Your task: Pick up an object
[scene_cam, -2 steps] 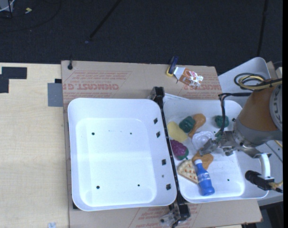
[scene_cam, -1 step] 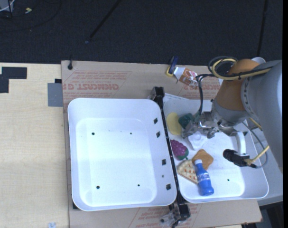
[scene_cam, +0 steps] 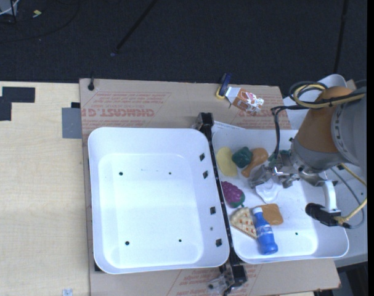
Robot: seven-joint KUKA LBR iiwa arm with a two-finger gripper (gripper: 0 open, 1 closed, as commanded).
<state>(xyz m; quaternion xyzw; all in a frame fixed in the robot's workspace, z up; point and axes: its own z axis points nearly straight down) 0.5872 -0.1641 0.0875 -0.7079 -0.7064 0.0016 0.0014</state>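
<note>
Camera view recorded my arm (scene_cam: 325,125) reaching in from the right, with my end effector (scene_cam: 268,176) lowered into the right bin (scene_cam: 331,242), among the upper group of objects. Whether it was open, closed or gripping anything, I could not tell; the metal parts were too cluttered to read.

Objects noted in the right bin: a pale yellow piece (scene_cam: 226,162), a dark green piece (scene_cam: 241,157) and an orange piece (scene_cam: 257,159) close together near the far side; a purple grape cluster (scene_cam: 233,193) beside the divider; a white scrap (scene_cam: 268,192) just below my end effector; a pizza slice (scene_cam: 243,221), a blue bottle (scene_cam: 265,231) and a tan piece (scene_cam: 273,213) nearer the front. All appeared to rest on the bin floor. The left bin (scene_cam: 103,196) held nothing I could make out.

Assessment: the approach looked complete. No object was seen lifted, so the grasp and the lift remained unconfirmed. I judged the pick-up itself not yet done.
</note>
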